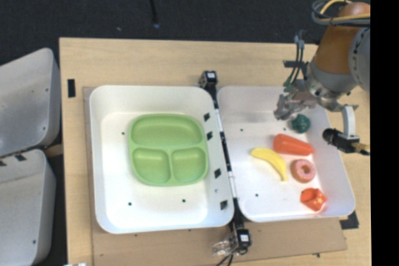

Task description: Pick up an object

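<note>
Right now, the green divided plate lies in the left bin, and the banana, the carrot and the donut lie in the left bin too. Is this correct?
Not fully. The camera view shows the green divided plate in the left bin, but the banana, the carrot and the donut lie in the right bin.

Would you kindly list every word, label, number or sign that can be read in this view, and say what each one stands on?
None: no legible text stands anywhere in this view.
The green divided plate, the banana, the carrot, the pink doughnut and the red pepper are plain.
Small black tabs on the bench are too small to show any marking.
</note>
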Available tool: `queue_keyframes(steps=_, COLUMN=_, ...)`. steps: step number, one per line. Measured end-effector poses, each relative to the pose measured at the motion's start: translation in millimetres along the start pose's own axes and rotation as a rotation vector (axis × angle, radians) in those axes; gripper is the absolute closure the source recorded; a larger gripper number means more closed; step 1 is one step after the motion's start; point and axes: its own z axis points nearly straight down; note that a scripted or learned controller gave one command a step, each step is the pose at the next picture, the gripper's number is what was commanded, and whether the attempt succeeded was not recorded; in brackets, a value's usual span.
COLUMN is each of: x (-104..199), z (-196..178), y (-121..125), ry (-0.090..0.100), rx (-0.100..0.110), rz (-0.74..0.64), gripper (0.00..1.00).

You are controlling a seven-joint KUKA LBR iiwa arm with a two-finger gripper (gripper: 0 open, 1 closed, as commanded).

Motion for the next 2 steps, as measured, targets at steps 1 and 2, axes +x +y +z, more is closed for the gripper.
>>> queue_keyframes(steps=1, x=-8.3, z=-59.5, y=8.1, ry=-0.002, rx=-0.002, rz=-0.001, gripper=1.00)
queue_keyframes(steps=2, x=-9.8, z=-84.7, y=9.2, ry=0.000, rx=0.002, rz=-0.002, gripper=1.00)
